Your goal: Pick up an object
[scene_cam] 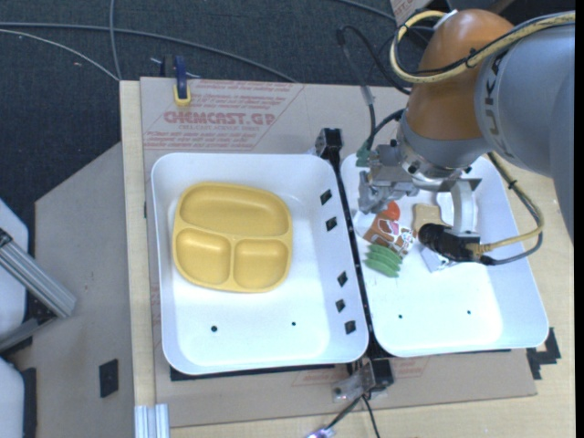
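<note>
Over the right bin (511, 322), the end effector (388, 199), its grip state impossible to tell, hangs above clustered small objects (391, 238); crowding could spoil a clean pick.

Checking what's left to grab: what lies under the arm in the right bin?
Below the arm, the right bin holds a green toy and a red-and-white packet; anything further beneath the wrist is covered.

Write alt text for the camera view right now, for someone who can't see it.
The grey arm reaches over the right bin, its gripper above a small cluster of items near the divider. The left bin holds a yellow divided tray.
</note>
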